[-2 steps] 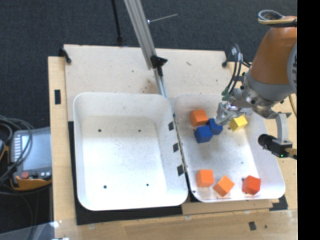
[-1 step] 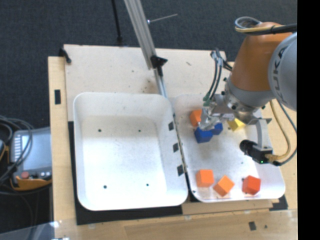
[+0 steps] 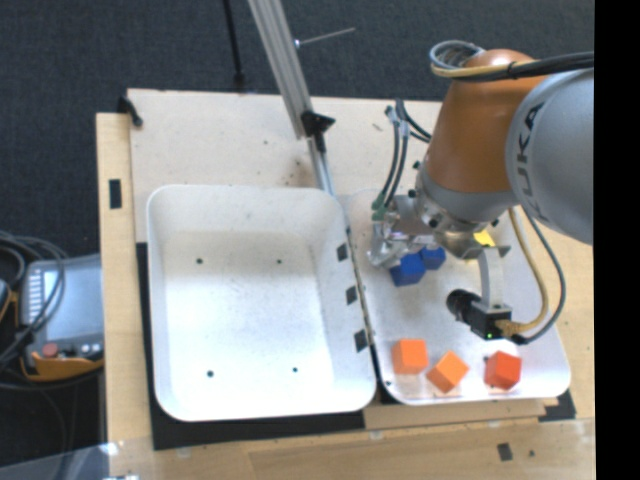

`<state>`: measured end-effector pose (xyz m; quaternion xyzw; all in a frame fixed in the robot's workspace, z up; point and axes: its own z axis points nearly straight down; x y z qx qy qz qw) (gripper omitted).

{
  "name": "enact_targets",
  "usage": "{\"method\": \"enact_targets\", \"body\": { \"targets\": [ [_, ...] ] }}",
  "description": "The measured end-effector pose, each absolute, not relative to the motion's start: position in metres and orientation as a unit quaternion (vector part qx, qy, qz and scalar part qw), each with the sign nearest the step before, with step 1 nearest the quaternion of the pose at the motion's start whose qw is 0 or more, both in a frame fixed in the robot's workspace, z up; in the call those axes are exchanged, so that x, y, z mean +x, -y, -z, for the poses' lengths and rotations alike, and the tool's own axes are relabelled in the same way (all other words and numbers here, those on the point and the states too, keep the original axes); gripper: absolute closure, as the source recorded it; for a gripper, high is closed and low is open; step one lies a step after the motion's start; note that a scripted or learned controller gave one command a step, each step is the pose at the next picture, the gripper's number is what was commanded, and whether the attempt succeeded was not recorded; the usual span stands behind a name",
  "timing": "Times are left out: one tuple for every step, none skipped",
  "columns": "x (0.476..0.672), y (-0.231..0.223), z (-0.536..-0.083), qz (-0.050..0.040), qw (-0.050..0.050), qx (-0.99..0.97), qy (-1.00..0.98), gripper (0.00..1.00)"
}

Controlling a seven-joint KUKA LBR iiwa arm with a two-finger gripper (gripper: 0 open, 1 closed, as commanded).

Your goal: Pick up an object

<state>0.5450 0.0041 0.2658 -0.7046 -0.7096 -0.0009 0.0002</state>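
1. Blue object: I logged it in the upper part of the right-hand bin, near the wall shared with the other bin. It looked like two small blue blocks touching, or one piece with a step in it; I could not tell which. I took it for the target because the tool sat right against it.

2. Left bin: white and shallow. I noted nothing in it but a few dark dots on the floor.

3. Slanted metal rail: it ran from the top of the view down to the seam between the bins, well clear of the pieces. It read to me as a fixed mount.

4. Gripper: it sat just above and left of the blue object, under the wrist. Whether the pincer was released or clenched I could not tell; the wrist and cables hid too much.

5. Right bin: three orange blocks lay in a row along its near edge, apart from one another and well apart from the tool. I judged them untouched.

6. Arm: it reached in from the right, its orange band bulking over the far side of that bin.
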Motion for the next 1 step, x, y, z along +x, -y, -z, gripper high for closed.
{"method": "enact_targets", "body": {
  "targets": [
    [0.5309, -0.0572, -0.2680, 0.0004, 0.001, -0.704, 0.710, 1.00]
  ]
}}
